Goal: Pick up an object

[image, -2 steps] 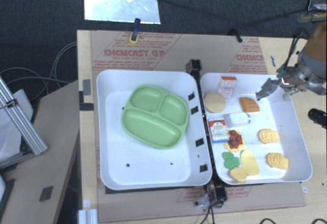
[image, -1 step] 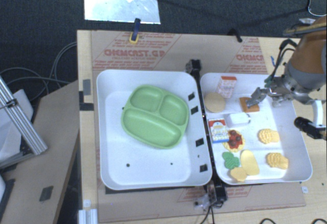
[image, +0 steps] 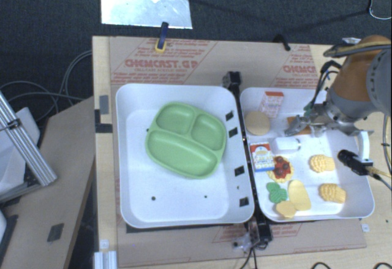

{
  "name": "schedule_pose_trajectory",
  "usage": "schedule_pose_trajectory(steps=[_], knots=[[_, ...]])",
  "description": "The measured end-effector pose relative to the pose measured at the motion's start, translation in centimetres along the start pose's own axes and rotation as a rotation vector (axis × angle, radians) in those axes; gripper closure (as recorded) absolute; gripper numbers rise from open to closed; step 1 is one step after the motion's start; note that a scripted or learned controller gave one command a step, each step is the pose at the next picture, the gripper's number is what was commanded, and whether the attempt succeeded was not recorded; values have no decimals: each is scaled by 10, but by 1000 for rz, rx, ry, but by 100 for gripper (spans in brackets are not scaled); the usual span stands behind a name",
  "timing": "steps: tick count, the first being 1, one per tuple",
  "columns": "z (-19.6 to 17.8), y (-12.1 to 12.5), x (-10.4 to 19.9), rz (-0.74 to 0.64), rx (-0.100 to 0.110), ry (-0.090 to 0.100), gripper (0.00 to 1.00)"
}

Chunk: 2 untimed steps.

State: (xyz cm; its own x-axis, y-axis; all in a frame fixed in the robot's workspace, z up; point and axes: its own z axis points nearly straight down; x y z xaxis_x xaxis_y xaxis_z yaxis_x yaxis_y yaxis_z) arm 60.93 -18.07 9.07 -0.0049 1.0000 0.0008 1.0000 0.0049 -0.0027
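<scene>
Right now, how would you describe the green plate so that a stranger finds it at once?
Look at the left white bin. In its middle lies the green plate, tilted a little, with three compartments. It is the sole green tray; the toy food lies in the right bin.

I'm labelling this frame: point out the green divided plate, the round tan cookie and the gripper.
green divided plate (image: 177, 150), camera view, large front compartment.
round tan cookie (image: 258, 122), camera view, top face.
gripper (image: 298, 127), camera view, between fingertips.

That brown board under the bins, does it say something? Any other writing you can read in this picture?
"CHEMCAST GP": red print on the brown board, behind the left bin.
The same red print recurs at the board's right, cut off by the arm.
Small packets in the right bin, one and another: printing too small to read.
</scene>
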Motion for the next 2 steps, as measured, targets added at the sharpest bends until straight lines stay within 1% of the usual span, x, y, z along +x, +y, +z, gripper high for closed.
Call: schedule_pose_trajectory(steps=[1, 2], knots=[[6, 1, 0, 1, -3, -1, 0], [-6, 2, 0, 0, -8, -2, 100]])
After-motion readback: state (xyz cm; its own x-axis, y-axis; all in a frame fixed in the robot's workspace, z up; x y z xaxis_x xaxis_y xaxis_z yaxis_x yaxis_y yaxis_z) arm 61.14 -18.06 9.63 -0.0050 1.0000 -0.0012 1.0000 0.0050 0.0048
